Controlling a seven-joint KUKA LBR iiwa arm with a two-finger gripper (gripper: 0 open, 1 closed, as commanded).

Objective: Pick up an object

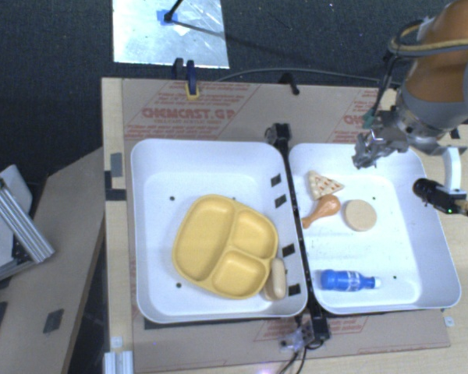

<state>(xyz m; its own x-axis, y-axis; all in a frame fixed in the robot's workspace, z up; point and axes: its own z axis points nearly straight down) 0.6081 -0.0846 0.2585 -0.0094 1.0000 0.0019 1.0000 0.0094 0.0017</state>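
Observation:
In the right bin (421,287) lie a pizza slice (324,184), a brown drumstick (321,209), a round tan cookie (360,215) and a blue bottle (345,280) on its side. My gripper (364,156) hangs over the bin's back edge, up and to the right of the pizza slice, with nothing visible between its fingers. The left bin (160,170) holds a yellow divided tray (225,245) and a tan bread roll (276,279) beside its right corner.
A black divider with clips (290,209) runs between the two bins. A blue clamp (189,75) stands at the bench's back edge, and a shiny foil sheet (170,20) lies beyond it. A metal rail (12,216) juts in at the left.

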